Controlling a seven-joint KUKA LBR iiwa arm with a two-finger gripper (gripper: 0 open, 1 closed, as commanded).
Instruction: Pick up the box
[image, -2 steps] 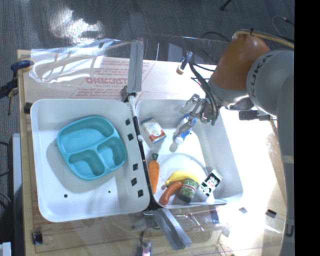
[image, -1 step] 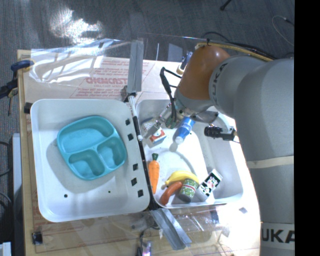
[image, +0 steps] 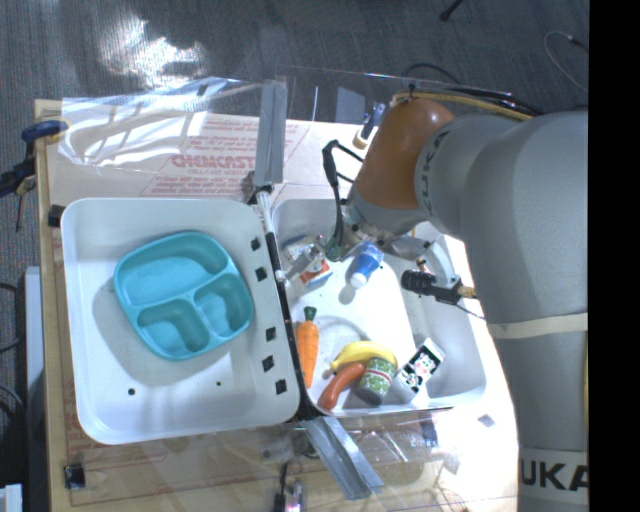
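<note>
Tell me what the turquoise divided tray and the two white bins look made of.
Turquoise divided tray: likely moulded plastic, matte, with soft rounded compartment walls. Left white bin and right white bin: probably smooth, slightly glossy plastic, judging by faint sheen and rounded corners.

Two shallow white bins sit side by side on the bench: a left bin (image: 80, 300) and a right bin (image: 470, 380). The left bin holds one thing, a light blue tray (image: 182, 292) with three compartments. The right bin holds seven small things. Taking the one carrot (image: 307, 345) by the dividing wall as landmark: one banana (image: 362, 354), one sausage (image: 341, 385), one small dark can (image: 376, 382) and one black-and-white box (image: 421, 368) lie to its right; one bottle (image: 361, 271) with a blue cap and one small red-and-white packet (image: 308, 264) lie above it. One grey arm (image: 500, 190) reaches over this bin.
</note>
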